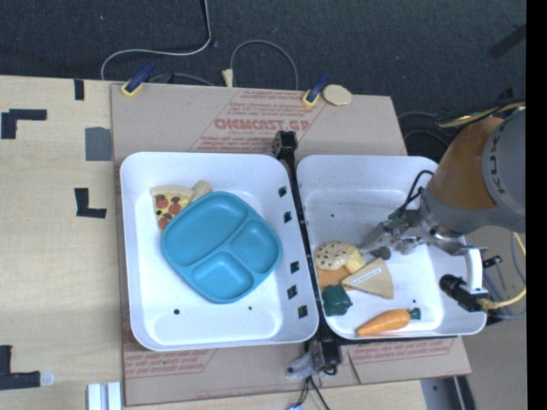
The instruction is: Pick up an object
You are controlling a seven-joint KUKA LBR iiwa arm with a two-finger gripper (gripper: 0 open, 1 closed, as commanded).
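The arm reaches into the right bin [367, 171], its hand [382, 240] low beside the cookie [334, 255] and the cheese wedge [373, 280] (whether it grips anything, I cannot tell). A carrot [385, 321] lies near the front wall. The left bin [137, 229] holds a blue plate [220, 246] and what looks like a pizza slice [169, 203].

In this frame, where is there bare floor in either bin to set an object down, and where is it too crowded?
Right bin: the far half is bare, from the back wall down to the cookie. Its near half is crowded by the cookie, cheese wedge, carrot and gripper. Left bin: the blue tray fills the middle; a bare strip runs along the near wall.
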